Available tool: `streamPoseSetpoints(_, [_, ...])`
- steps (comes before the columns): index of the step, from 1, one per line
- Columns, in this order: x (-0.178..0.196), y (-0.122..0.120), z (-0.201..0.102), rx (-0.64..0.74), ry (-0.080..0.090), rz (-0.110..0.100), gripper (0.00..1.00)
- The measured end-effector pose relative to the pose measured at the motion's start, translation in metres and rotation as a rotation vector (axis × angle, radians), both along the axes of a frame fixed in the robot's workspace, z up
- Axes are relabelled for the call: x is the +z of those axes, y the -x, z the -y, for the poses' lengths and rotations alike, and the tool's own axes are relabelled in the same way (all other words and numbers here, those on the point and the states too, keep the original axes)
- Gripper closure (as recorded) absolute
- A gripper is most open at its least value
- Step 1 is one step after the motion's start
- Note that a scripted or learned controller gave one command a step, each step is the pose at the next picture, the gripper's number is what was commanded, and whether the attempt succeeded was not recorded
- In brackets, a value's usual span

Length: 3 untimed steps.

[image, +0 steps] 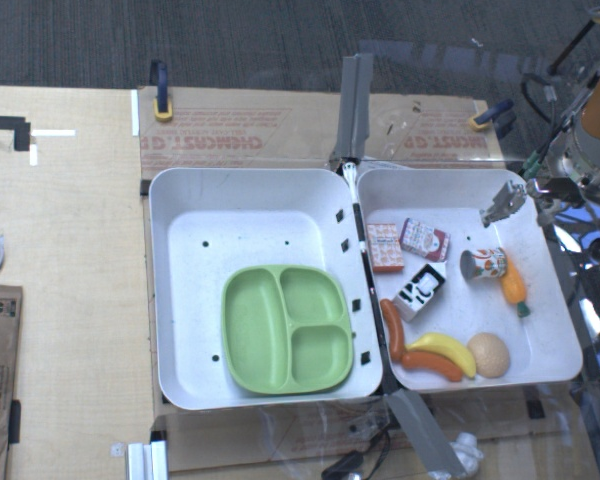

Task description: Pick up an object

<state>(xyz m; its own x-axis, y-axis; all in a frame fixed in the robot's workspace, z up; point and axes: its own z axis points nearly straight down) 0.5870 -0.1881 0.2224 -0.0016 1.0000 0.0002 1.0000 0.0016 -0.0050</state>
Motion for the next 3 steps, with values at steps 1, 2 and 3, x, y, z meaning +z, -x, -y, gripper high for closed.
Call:
streamPoseSetpoints(1, [-0.120, 0.003, 0.027, 0.156, -0.005, 0.008, 0.00])
streamPoseSetpoints(2, [-0.133, 0.061, 0.022, 0.207, -0.002, 0.002, 0.00])
streamPoseSetpoints(3, [-0.118, 0.056, 0.023, 0.205, 0.004, 0.017, 1.00])
